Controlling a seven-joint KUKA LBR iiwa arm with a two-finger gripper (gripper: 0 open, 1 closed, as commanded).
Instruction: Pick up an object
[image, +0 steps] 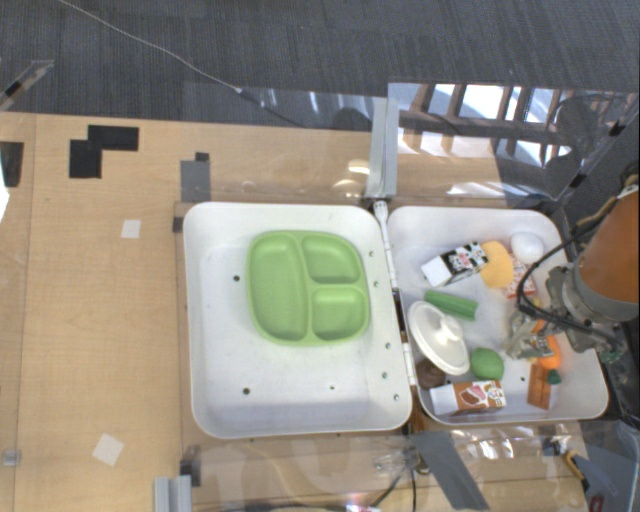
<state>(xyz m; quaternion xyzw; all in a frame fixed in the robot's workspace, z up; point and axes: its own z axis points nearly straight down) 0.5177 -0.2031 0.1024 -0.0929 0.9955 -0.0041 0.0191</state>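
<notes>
The camera view looks down at a slant on a wooden tabletop (90, 330) bearing two shallow white bins side by side. The left bin (215, 400) holds a green divided plate (306, 287) with three compartments, lying flat near the bin's middle.

The right bin (500, 218) holds a crowd of small things. Near its back wall lie a white egg-shaped ball (526, 245) and a yellow soft item (497, 266), and just beside that a small black-and-white carton (452, 264). Below the carton a green cylinder (450, 304) lies tilted, and next to it a white bowl (440, 338) rests against the bin's left wall. A green round piece (487, 363) sits just beside the bowl's lower edge, and a brown-and-white carton (478, 397) lies along the front wall. An orange-brown block (541, 386) stands near the front right corner.

The arm reaches in from the right, its orange band (608, 262) above the wrist, with black cables looped around it. The tool (532, 338) hangs low over the right side of the right bin, just above the orange-brown block and near the green round piece. Its metal end is cluttered with cable and orange parts, so whether it is released or clenched cannot be told, and nothing can be made out in its grasp.
</notes>
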